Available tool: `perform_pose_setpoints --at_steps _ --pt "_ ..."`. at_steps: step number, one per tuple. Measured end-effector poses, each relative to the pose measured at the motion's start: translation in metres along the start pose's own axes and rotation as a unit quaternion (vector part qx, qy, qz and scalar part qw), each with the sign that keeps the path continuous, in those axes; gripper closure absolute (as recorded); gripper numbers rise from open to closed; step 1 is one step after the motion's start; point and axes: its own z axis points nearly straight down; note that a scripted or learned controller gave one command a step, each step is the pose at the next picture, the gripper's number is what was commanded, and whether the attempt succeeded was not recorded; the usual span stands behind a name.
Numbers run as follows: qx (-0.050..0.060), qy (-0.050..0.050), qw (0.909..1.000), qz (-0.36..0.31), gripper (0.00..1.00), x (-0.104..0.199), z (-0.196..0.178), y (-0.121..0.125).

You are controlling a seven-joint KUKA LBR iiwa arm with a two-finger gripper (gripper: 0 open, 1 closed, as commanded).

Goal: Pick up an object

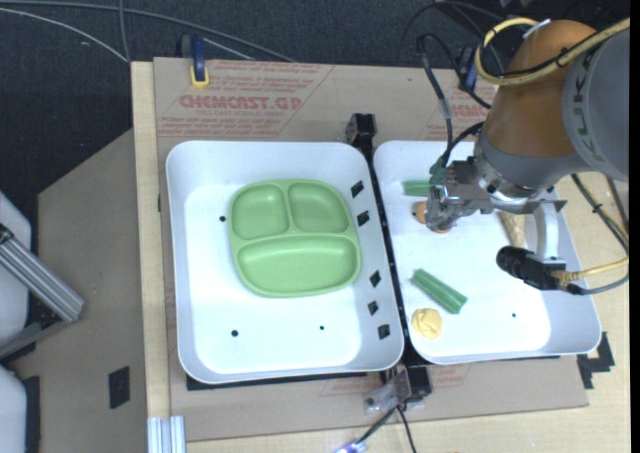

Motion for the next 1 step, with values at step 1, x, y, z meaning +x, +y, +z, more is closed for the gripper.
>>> perform_pose_setpoints --at_steps 1 --pt "-0.001 0.000 1.0000 -0.001 1.00 0.0589 -0.0042 -0.0001"
